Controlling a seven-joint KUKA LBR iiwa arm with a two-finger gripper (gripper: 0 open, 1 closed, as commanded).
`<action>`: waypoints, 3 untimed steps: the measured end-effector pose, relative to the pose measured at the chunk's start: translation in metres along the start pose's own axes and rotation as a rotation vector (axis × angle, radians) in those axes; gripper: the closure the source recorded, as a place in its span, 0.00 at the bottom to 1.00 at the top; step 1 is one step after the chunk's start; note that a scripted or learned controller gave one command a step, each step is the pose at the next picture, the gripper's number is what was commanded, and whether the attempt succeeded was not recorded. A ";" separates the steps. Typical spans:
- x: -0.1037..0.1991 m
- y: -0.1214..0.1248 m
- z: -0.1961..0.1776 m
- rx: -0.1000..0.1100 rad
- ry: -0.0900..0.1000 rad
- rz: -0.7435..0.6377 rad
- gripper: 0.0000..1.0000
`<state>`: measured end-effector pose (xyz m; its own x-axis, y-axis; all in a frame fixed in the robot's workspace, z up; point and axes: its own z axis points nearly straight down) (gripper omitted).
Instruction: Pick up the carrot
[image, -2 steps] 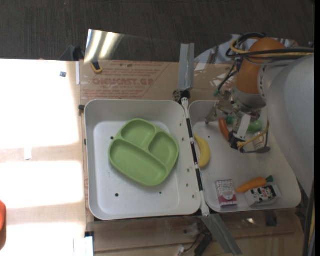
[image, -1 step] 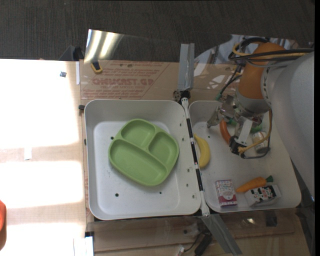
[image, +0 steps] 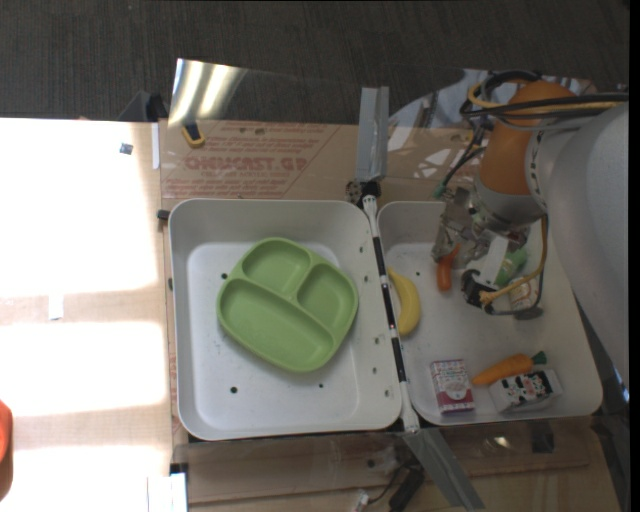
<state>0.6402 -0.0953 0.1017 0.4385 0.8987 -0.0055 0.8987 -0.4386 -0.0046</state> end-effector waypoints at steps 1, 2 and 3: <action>0.019 -0.045 -0.102 -0.003 0.003 -0.093 1.00; -0.045 0.018 0.011 -0.003 0.003 -0.204 1.00; 0.046 -0.003 -0.089 -0.003 0.003 -0.032 1.00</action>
